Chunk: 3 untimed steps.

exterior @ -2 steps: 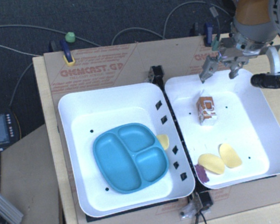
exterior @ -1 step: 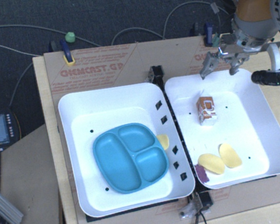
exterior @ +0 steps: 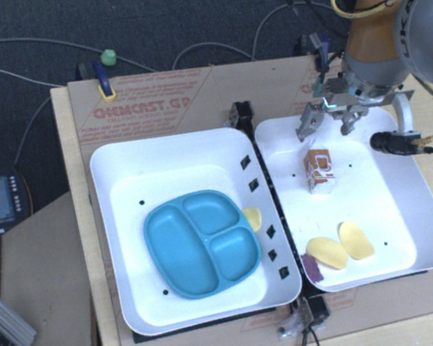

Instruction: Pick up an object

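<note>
Camera view | gripper [exterior: 329, 119]: fingers spread apart, nothing between them, above right bin's [exterior: 417, 201] far end | small carton [exterior: 320, 170]: brown-orange and white, printed face up, lying in right bin just below gripper, apart from it

Tray [exterior: 201, 242] lying in left bin [exterior: 119, 224]; carton [exterior: 320, 170] sitting in right bin [exterior: 418, 209], gripper [exterior: 330, 119] hovering behind it.

bins [exterior: 119, 224] white | divided tray [exterior: 201, 242] light blue | carton [exterior: 320, 170] brown-orange with white markings | two oval pieces [exterior: 327, 253] pale yellow | small item [exterior: 311, 267] purple | arm [exterior: 375, 17] grey, orange band | bench board [exterior: 148, 101] tan, red lettering
</note>
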{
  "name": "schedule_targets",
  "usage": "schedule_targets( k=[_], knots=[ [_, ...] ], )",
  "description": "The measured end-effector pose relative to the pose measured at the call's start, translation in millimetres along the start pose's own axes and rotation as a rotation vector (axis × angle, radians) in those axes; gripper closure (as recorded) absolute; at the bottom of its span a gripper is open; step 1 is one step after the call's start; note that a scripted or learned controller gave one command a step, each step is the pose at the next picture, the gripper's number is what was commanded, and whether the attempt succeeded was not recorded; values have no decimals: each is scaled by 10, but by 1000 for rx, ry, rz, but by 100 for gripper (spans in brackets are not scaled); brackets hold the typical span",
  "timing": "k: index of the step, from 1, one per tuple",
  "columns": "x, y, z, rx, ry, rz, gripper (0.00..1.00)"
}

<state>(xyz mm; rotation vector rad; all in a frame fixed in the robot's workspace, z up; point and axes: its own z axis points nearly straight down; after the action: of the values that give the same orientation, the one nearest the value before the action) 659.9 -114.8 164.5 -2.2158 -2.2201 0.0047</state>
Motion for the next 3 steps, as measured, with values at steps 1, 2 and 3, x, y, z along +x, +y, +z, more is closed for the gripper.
schedule_targets(
  k=[1, 2, 3],
  knots=[
    [-23, -29, 624, 1, 0, 2, 0],
    [-16, -28, 801, -2, 0, 1, 0],
    [-12, -17, 675, -5, 0, 1, 100]
  ],
)
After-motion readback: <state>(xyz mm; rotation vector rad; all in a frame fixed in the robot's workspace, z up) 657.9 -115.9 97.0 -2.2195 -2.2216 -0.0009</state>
